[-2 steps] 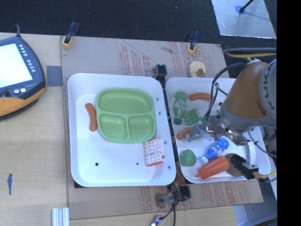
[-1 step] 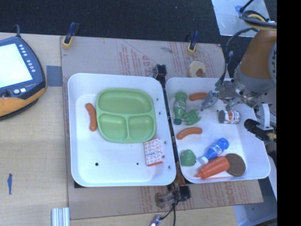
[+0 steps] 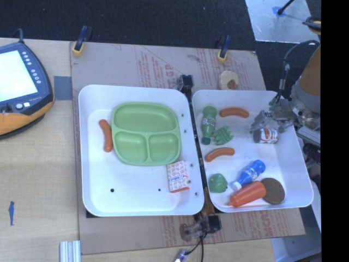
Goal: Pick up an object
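Camera view looks down on two white bins side by side, with the arm (image 3: pixel 311 81) reaching in from the right edge over the right bin (image 3: pixel 297 146). Its gripper (image 3: pixel 271 120) sits low at the bin's upper right, directly above a small can (image 3: pixel 266 136) with red and white markings that lies on its side on the bin floor; the gripper touches or nearly touches the can's top, but whether the can is actually between the fingers cannot be told, nor whether the gripper is open or closed. Left of the can lie a sausage (image 3: pixel 234 112), a green bottle (image 3: pixel 208 121) and a green leafy piece (image 3: pixel 222 136). Below them are a second sausage (image 3: pixel 219 154), a green pepper-like piece (image 3: pixel 217 183), a blue bottle (image 3: pixel 249 173), an orange carrot (image 3: pixel 248 194) and a brown round cookie (image 3: pixel 273 190), all well apart from the gripper. In the left bin (image 3: pixel 92 162) rest a green divided plate (image 3: pixel 146 133), a third sausage (image 3: pixel 106 135) beside its left edge, and a small red and white carton (image 3: pixel 178 176) near the lower right corner.
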You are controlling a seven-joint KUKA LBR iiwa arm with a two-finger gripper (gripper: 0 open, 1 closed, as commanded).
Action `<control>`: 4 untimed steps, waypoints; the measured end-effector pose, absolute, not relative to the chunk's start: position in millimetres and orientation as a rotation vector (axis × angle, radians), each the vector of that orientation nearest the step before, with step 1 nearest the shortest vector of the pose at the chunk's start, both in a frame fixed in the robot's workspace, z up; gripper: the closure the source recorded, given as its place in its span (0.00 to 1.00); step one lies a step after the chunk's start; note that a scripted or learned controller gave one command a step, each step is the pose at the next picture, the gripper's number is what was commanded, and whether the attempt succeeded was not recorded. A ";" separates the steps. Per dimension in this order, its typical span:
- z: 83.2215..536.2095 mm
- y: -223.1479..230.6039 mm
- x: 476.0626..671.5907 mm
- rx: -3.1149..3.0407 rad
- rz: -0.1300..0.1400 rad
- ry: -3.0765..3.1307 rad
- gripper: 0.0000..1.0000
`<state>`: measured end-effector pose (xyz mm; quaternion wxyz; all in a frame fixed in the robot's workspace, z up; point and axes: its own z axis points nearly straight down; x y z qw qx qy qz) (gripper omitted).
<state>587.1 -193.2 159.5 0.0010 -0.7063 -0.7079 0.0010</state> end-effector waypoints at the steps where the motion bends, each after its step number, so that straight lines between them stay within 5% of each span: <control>1: 107.3 -205.8 599.6 -2.216 0.003 -2.224 0.00; 2: 222.0 -212.2 655.7 -2.218 0.001 -2.226 0.00; 3: 169.1 -118.7 635.6 -2.213 0.005 -2.224 0.00; 4: 167.0 -146.2 575.3 -2.215 0.006 -2.224 0.00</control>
